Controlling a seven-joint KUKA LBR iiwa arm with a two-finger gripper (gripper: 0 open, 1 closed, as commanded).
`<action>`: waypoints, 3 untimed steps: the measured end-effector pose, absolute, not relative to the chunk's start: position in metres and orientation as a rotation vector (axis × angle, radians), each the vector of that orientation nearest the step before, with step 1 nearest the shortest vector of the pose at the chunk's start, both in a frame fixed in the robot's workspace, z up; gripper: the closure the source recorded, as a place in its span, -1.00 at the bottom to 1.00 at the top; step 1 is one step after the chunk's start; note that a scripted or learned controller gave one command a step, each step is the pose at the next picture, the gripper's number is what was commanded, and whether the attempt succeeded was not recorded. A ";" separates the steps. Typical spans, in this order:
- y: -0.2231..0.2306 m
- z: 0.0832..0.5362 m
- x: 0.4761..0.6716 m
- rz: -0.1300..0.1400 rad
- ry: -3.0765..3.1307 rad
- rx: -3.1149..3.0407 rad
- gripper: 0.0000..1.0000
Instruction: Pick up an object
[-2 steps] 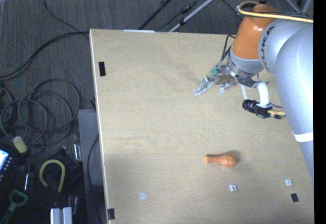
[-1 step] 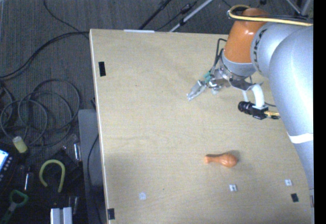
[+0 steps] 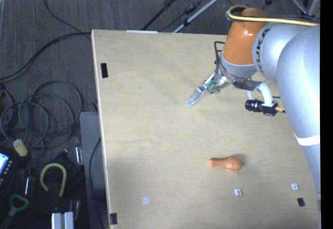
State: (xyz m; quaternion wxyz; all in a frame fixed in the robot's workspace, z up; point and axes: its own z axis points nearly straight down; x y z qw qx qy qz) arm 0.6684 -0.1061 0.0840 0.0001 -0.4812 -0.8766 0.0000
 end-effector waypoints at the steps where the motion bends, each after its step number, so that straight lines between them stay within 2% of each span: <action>1: -0.105 0.093 0.669 -0.008 -2.753 -1.513 1.00; 2: -0.078 0.184 0.668 0.002 -2.503 -1.898 1.00; 3: -0.149 0.109 0.668 0.004 -2.619 -1.735 1.00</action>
